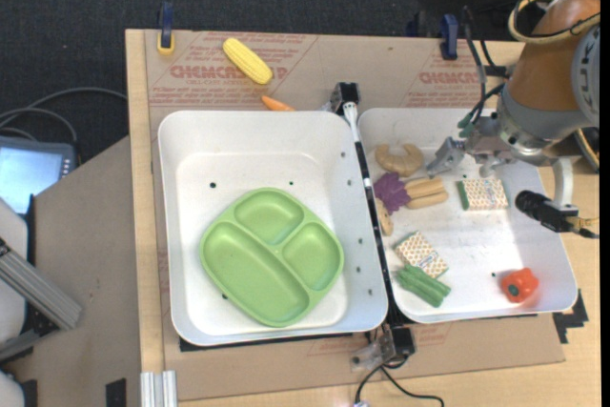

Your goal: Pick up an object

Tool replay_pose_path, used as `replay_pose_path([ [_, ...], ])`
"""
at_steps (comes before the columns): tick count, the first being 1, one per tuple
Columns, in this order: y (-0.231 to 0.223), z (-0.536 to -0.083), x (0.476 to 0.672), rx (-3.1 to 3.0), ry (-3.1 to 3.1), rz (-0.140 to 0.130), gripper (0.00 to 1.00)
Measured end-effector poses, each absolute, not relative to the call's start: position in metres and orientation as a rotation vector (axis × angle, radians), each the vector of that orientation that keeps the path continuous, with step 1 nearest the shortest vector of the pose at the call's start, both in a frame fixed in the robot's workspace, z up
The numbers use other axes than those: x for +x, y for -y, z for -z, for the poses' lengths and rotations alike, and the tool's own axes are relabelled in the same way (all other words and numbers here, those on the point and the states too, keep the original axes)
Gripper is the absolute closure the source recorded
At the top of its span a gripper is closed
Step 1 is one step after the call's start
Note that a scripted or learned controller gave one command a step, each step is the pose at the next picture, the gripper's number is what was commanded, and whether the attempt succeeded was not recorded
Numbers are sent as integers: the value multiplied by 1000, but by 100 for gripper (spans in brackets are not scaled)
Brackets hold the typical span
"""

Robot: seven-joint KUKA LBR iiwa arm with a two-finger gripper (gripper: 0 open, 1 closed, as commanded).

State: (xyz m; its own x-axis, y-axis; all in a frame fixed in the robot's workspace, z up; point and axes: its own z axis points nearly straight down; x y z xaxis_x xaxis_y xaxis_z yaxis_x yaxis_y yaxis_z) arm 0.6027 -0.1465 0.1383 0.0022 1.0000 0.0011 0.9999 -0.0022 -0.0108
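Observation:
My gripper (466,164) hangs over the back of the right bin (548,248), its fingers spread open with nothing between them. Just below it lie a patterned cracker (488,195) and a thin green strip (461,195). To its left are a tan croissant (398,157), a purple piece (390,190) and a tan stick (426,195). Nearer the front lie a second patterned cracker (420,253), a green bean pod (421,285) and an orange-red pepper (518,284).
The left bin (191,157) holds a green divided plate (272,254). A yellow corn cob (247,60) and a small orange carrot (277,104) lie on the cardboard bench behind the bins. The bins' shared wall runs between them.

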Motion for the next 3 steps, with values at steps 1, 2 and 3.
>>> replay_pose_path([
  [1,116,-81,631,-2214,2222,-3,0],
  [2,206,-85,596,-2230,2212,-7,0],
  [3,105,-85,591,-2209,2225,3,0],
])
